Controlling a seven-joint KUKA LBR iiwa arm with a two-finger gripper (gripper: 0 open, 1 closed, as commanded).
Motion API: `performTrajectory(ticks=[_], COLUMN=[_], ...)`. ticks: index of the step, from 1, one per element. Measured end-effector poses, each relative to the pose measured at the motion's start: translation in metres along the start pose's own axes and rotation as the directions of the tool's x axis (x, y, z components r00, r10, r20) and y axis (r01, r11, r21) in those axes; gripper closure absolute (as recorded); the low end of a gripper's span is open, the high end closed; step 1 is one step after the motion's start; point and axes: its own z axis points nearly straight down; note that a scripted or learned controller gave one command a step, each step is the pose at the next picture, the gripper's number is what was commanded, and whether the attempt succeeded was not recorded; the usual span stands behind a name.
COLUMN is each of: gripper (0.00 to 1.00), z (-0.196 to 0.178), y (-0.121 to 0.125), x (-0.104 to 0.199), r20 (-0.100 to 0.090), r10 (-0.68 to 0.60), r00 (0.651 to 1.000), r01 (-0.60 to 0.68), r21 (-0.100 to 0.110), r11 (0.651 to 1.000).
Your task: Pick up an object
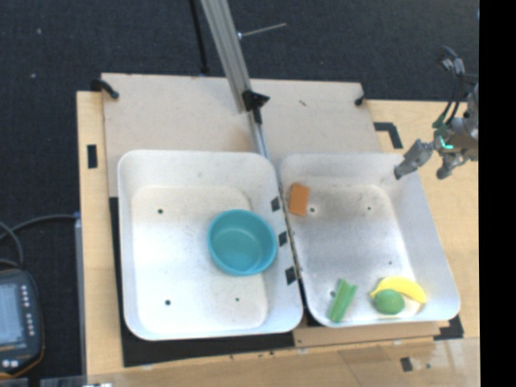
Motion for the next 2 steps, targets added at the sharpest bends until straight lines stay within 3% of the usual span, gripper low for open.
performTrajectory(ticks=[2], gripper=[0.0], z=[0.092], y=[0.004], x=[0.013], r20=[-0.001], r10=[-0.002], r00=[1.0], r01=[0.002], r21=[0.004], r11=[1.0])
